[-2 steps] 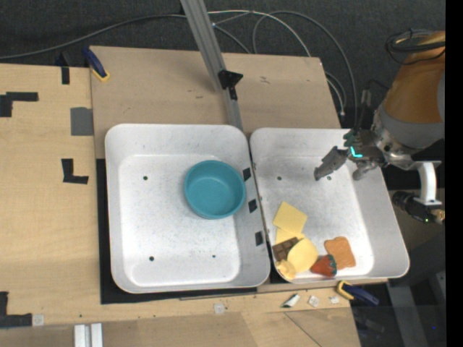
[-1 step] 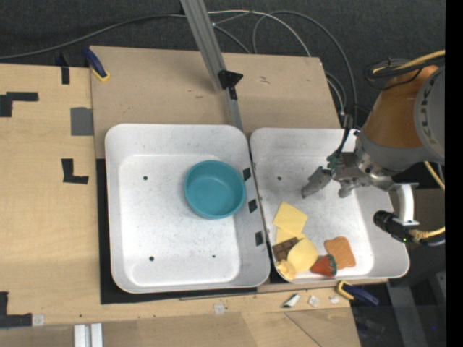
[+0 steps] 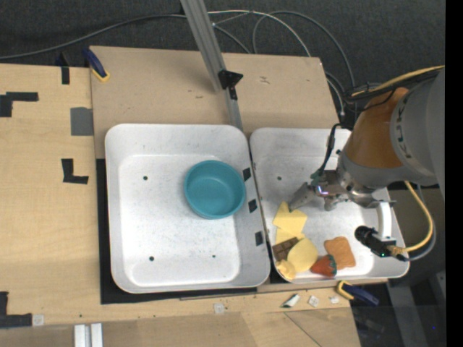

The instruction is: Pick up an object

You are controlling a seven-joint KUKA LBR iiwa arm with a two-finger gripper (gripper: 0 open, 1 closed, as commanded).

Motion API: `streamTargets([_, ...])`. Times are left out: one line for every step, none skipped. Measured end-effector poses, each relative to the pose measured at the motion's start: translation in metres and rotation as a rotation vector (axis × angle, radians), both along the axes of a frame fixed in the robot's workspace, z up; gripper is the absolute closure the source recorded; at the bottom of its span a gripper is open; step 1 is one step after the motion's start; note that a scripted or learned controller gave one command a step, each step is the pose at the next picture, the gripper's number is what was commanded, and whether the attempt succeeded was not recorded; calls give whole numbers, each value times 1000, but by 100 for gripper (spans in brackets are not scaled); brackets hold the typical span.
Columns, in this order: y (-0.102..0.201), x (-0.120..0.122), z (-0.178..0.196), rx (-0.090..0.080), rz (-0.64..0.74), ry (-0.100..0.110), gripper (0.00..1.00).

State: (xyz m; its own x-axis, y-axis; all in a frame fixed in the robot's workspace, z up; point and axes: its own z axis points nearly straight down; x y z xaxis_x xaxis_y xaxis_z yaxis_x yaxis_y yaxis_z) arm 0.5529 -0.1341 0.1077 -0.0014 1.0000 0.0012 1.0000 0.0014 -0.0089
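Pale wooden bench top (image 3: pixel 43 215) across the left and bottom, marked with short strips of black tape (image 3: pixel 71 170) and one grey square patch (image 3: pixel 81 121). Flat brown cardboard sheet (image 3: pixel 173 85) laid over it, under two shallow white plastic bins (image 3: pixel 126 262). Dark grey carpeted floor (image 3: pixel 87 9) along the top, crossed by loose black cables (image 3: pixel 289 20). Slanted grey metal pole (image 3: pixel 206 38) rising from a black bracket (image 3: pixel 229 79). Blue-and-yellow clamp (image 3: pixel 97 64) at the cardboard's upper left corner. Even, soft light, faint shadows.
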Motion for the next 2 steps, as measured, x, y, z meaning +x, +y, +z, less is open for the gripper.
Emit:
streamTargets([0, 1, -18, -1, -1, -9, 0])
streamTargets([1, 0, -8, -1, 1, -8, 100])
